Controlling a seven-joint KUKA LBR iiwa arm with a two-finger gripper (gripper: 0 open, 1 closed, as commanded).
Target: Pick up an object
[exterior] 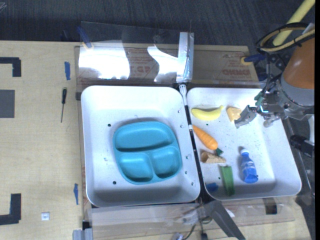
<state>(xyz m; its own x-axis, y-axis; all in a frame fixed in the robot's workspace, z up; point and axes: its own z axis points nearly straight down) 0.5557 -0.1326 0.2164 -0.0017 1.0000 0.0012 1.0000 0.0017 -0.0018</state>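
Banana (206, 113), carrot (206, 138), bottle (247, 166), two bins (100, 104)

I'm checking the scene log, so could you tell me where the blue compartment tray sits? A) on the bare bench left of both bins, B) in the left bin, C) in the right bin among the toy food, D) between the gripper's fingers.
B: the blue compartment tray lies flat on the floor of the left bin, while the banana, carrot and blue bottle lie in the right bin.
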